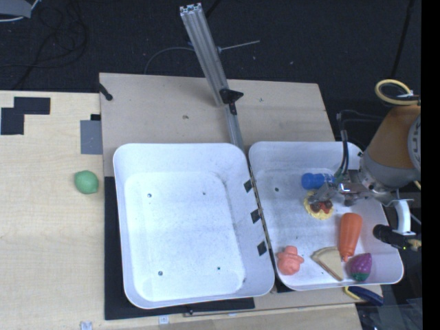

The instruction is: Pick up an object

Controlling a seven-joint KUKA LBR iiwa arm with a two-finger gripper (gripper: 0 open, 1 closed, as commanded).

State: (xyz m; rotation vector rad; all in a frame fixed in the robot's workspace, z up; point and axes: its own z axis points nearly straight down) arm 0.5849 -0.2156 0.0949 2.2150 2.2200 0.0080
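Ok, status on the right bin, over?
Gripper low in right bin, over yellow toy. Blue piece alongside. Carrot close by. Grip unconfirmed.

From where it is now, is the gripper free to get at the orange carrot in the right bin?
Probably yes. The carrot lies uncovered just below the gripper, with nothing between them; only its lower tip nears the purple toy.

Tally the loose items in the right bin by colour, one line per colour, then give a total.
Blue: 1, the blue piece
Yellow with red: 1, the yellow item
Orange: 1, the carrot
Pink: 1, the pink toy
Tan: 1, the wedge
Magenta: 1, the berry
Total: 6
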